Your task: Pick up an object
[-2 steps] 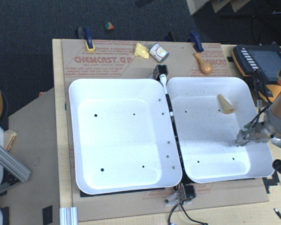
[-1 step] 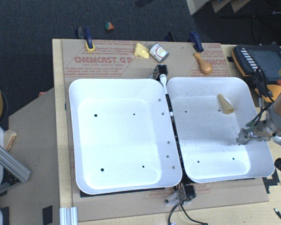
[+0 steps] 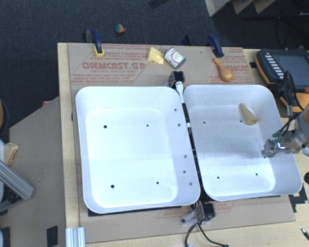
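Note:
A small tan wedge-shaped block (image 3: 247, 114) lies in the right bin (image 3: 232, 181), near its far right corner. My gripper (image 3: 272, 148) hangs low over the right side of the same bin, near the right wall. It is in front of the block and a little to its right, apart from it. Nothing shows between its fingertips.
The left bin (image 3: 129, 189) lies beside the right one. On the bench behind the bins are a yellow piece (image 3: 155, 56), a small white box (image 3: 174, 58) and a wooden-handled tool (image 3: 223, 70). A dark pendant (image 3: 286, 66) sits at the far right.

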`<state>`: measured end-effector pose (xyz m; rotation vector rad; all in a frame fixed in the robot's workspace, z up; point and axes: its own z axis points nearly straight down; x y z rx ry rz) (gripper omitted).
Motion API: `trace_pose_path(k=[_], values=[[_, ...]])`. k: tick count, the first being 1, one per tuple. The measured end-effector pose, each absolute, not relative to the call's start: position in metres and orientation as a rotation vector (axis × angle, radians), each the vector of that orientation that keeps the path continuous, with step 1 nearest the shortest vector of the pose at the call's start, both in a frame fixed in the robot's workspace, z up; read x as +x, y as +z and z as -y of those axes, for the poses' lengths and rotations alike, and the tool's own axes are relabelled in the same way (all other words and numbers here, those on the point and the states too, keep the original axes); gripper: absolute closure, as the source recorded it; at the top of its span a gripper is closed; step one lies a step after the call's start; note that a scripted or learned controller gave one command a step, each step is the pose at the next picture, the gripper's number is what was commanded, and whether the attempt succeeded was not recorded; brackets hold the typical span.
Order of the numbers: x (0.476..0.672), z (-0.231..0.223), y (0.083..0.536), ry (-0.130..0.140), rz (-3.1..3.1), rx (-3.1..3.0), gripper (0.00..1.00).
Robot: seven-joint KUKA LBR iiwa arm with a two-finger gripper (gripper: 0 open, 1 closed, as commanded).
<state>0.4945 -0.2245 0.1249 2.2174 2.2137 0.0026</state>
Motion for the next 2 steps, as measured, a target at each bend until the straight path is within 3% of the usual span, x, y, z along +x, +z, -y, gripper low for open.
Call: trace_pose_path(k=[1,2], values=[[0.532,0.224,0.244,0.01,-2.214,2.206,1.0],[0.524,0.221,0.448,0.013,-2.209,2.204,1.0]])
